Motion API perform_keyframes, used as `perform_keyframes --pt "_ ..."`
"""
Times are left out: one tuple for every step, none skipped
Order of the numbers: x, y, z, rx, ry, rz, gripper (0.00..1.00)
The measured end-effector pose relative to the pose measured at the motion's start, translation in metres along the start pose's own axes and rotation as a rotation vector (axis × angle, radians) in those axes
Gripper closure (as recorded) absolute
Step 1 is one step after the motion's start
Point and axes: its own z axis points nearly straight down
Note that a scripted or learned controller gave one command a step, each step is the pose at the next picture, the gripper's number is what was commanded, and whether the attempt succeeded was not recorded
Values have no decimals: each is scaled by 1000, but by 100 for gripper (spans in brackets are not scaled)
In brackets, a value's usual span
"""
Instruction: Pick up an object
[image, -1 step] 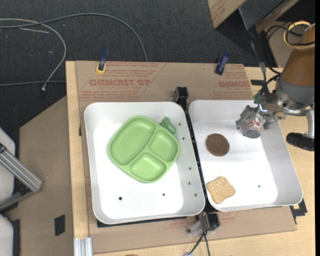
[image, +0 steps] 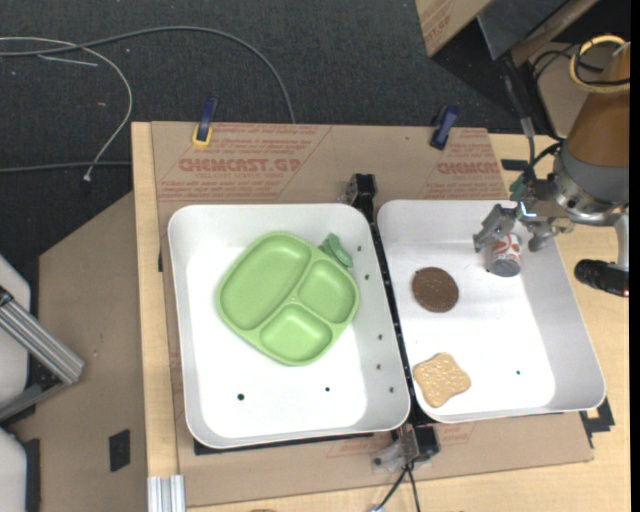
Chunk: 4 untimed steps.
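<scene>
We see the grey KUKA arm w/ orange band (image: 600, 135) reaching in from the right, over the upper part of the right shallow white bin (image: 560, 370). The two-finger gripper (image: 512, 232) sits low over that bin's upper middle. Just under/at the fingertips is a small cylindrical object, whitish w/ red marking (image: 505, 258); it looks tilted. We cannot tell if it is clamped btw the fingers or merely beside them, so how far the pincer is open stays undetermined.

Other contents of right bin: a round dark-brown cookie-like disc (image: 436, 289), left of and slightly below the gripper, apart from it; a tan, roughly square cracker-like piece (image: 441, 379) near the bin's lower left corner.

Left shallow white bin (image: 200, 390): a light-green plastic divided plate w/ three compartments (image: 288, 297), lying flat, approx central. A small darker green item (image: 337, 250) touches the plate's upper right edge; too small to identify.

Both bins rest on a cardboard sheet w/ red print (image: 240, 160), held by two blue clamps (image: 206, 118) at its far edge.
</scene>
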Motion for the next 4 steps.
perform_keyframes --pt "-3 -2 42 3 1 1 0" --pt "4 1 103 5 2 -1 0" --pt "3 3 122 -3 1 0 0" --pt "4 5 109 -10 2 -1 100"
